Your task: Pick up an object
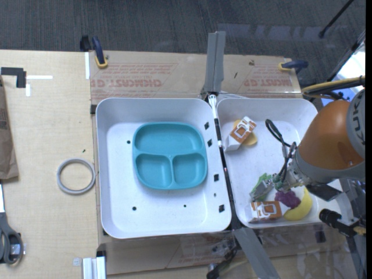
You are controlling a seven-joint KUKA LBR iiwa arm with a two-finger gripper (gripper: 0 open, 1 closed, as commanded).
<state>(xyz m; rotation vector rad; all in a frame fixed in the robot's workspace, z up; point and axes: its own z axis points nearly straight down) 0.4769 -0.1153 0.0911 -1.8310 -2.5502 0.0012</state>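
Note:
The right bin (302, 112) holds several small objects. An orange-and-white carton (242, 131) lies near its back left, with a black wire loop (274, 131) beside it. At the front lie a second orange-and-white carton (266, 210), a purple grape bunch (286, 199), a yellow banana (300, 210) and a green item (261, 181). My gripper (270, 185) is low in this bin, right at the green item and just above the front carton. The orange wrist band (337, 137) hangs over the bin's right side.
A blue divided plate (170, 155) lies in the left bin (110, 173). On the bench to the left are a grey tape ring (76, 175), scissors (9, 246) and a brown bag (7, 138). Cardboard (151, 77) lies behind the bins.

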